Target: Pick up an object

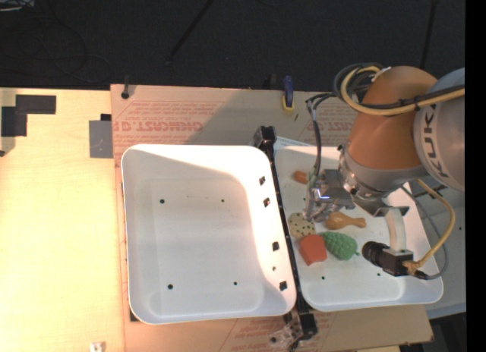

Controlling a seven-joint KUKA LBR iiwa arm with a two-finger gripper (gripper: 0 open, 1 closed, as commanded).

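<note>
My tool [322, 195]: over right bin [414, 288], finger state unreadable.
Beneath: red block [313, 249], green toy [342, 245], dotted die [301, 227].
Left bin [140, 191]: alongside.

In the right bin [425, 290] we count several small objects, clustered toward its left half:

- a red block [313, 249], lying flat near the bin's left wall;
- a green knobbly piece [342, 246], touching the red block on its right;
- a pale dotted piece [301, 227] — just above the red block;
- a tan, drumstick-shaped piece [346, 221], lying on its side above the green one;
- a small orange item [301, 177], apart from the rest toward the far side, partly hidden.
</note>
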